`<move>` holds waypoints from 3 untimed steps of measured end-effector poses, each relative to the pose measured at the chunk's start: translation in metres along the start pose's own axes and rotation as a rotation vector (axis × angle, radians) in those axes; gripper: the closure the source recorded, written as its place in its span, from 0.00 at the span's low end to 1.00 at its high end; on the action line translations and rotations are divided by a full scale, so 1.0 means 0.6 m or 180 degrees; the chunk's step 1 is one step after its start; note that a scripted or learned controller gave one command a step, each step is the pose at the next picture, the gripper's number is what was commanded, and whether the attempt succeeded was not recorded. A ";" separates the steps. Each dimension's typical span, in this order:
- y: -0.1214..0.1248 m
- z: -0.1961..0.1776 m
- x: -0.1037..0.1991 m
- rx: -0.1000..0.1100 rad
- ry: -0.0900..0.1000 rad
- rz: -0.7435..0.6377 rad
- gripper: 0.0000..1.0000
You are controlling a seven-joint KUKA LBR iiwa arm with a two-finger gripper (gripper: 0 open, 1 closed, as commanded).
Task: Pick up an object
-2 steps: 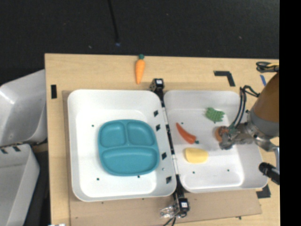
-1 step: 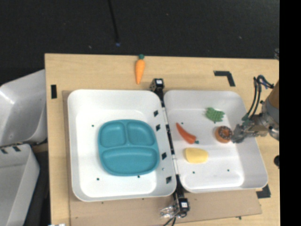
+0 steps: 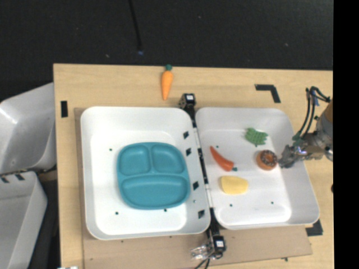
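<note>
My two-finger gripper (image 3: 287, 157) sits just beside the small round reddish-brown object (image 3: 267, 159) in the right-hand shallow white bin (image 3: 252, 220); I cannot tell its state.

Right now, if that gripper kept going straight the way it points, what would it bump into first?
Probably the small round brown object, just left of the gripper in the right bin; height is hard to judge.

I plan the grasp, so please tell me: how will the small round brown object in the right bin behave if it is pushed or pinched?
The round object looks small and probably light. Its rounded outline suggests it may roll away when nudged. The gripper sits right beside it.
</note>
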State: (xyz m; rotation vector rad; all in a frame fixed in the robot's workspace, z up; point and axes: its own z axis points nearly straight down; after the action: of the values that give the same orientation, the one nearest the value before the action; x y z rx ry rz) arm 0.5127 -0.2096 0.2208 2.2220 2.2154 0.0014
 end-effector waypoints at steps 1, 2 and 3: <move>-0.003 -0.005 0.081 0.0005 0.0009 -0.0029 1.00; 0.003 -0.025 0.165 -0.0001 0.0004 -0.0029 1.00; 0.027 -0.042 0.248 0.0004 0.0008 -0.0034 1.00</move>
State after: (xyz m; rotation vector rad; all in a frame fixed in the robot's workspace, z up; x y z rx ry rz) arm 0.5293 -0.0606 0.2460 2.2121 2.2289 0.0030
